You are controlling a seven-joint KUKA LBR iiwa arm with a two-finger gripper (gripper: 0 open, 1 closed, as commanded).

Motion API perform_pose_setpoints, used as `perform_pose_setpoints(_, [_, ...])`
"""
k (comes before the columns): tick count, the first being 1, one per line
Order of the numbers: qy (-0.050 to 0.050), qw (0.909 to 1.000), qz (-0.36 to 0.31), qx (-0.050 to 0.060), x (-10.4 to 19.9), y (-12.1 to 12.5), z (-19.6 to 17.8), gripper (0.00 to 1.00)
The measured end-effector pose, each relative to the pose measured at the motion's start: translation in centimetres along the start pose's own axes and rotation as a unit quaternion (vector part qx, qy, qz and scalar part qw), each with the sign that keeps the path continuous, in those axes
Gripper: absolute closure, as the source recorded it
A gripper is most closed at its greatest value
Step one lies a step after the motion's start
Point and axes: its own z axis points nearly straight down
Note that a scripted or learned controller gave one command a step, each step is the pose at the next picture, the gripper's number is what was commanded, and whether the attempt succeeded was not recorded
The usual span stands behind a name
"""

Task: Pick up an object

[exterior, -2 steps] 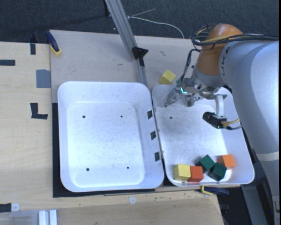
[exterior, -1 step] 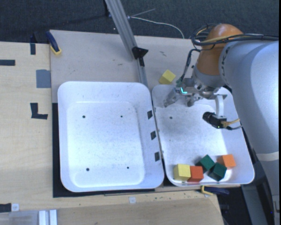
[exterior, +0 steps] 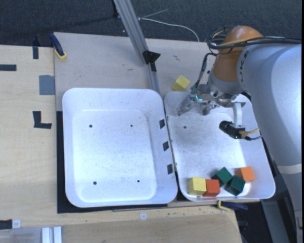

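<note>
My gripper (exterior: pixel 193 107) is hovering open and holding nothing over the far end of the right bin (exterior: pixel 205 140), its fingers spread apart just inside the rim. I am seeing the blocks (exterior: pixel 218 181) clustering at the bin's near end, well apart from it, so I am judging the coming move as a long reach toward me; a yellow cube (exterior: pixel 181 83) is lying just beyond the rim, nearer, on the bench (exterior: pixel 101 65).

Five blocks (exterior: pixel 220 181) in the right bin's (exterior: pixel 192 140) near corner, another block (exterior: pixel 181 83) behind its far rim.
</note>
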Motion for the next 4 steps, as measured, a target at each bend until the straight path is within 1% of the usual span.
perform_pose_setpoints(2, [0.000,1.0000,0.000,0.000,0.0,0.0,0.0,0.00])
perform_pose_setpoints(3, [0.000,1.0000,0.002,-0.001,-1.9,-6.2,-6.1,0.00])
perform_pose_setpoints(4, [0.001,1.0000,0.000,0.001,-0.9,-2.0,0.4,0.00])
